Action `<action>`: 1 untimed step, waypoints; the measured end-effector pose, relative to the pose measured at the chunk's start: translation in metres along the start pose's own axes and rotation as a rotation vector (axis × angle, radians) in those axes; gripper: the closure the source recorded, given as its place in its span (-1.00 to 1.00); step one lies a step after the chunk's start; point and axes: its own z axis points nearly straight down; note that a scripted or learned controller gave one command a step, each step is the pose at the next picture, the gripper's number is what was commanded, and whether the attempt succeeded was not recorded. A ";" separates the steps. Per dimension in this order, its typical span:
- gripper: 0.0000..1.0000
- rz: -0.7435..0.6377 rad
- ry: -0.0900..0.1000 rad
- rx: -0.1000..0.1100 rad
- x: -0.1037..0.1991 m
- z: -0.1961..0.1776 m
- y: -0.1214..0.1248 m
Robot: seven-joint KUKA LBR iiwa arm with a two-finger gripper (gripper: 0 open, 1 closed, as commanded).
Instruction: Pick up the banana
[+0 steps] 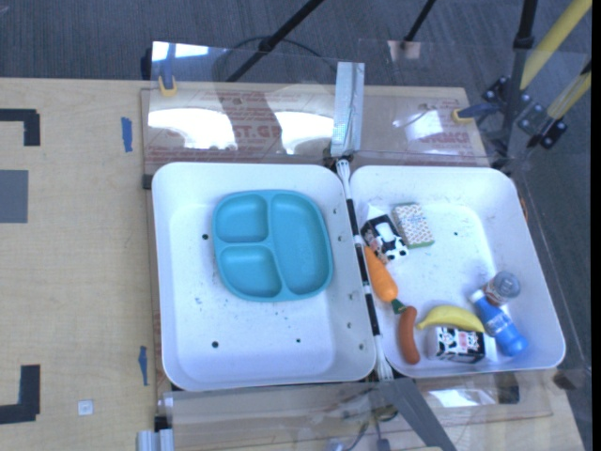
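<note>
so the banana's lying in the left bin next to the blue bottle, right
Not quite. The camera view shows the banana lying in the right bin, next to the blue bottle. The left bin holds the teal divided plate.

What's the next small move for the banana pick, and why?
Probably bring the gripper in above the banana in the right bin, lined up across its curve. It lies untouched near the front, resting against the black-and-white carton, with the sausage and blue bottle close on either side, so the approach needs care.
</note>
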 end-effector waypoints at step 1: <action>1.00 -0.005 -0.001 -0.001 0.001 -0.010 0.000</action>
